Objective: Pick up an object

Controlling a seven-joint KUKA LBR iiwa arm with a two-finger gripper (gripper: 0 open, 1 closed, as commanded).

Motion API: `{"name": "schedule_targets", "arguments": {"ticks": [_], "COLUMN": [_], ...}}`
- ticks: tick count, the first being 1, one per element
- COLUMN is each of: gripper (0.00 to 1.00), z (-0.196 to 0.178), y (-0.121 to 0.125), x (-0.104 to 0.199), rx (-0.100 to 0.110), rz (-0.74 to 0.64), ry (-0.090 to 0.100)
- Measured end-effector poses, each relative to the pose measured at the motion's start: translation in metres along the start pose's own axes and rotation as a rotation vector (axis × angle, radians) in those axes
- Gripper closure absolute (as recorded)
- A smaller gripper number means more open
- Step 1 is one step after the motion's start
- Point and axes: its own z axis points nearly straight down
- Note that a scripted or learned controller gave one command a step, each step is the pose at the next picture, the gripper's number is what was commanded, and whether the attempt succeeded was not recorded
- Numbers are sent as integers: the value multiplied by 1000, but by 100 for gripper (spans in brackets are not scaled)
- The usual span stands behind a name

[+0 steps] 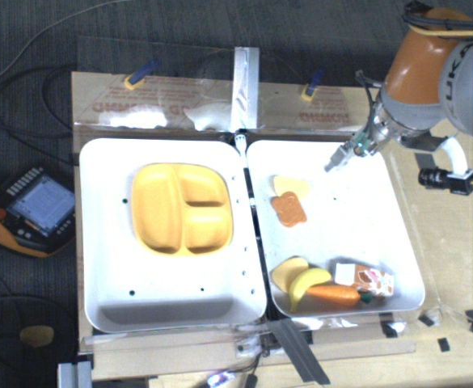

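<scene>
gripper point(339, 159) above right bin's point(398, 217) far edge, too small to tell its spread | nothing visibly held | likely targets: orange cookie point(289, 209) mid-bin, carrot point(332, 294) near wall | approach stage

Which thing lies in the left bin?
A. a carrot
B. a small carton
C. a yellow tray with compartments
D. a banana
C: the yellow tray with compartments lies in the left bin, while the carrot, the small carton and the banana all lie at the near end of the right bin.
</scene>
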Motion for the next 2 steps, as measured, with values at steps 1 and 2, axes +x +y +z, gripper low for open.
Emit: {"name": "schedule_targets", "arguments": {"ticks": [1,2], "gripper": [0,0], "z": [0,102], "y": [0,20], "x": [0,29], "rx": [0,-1], "rz": [0,19], "ry": [0,-1]}}
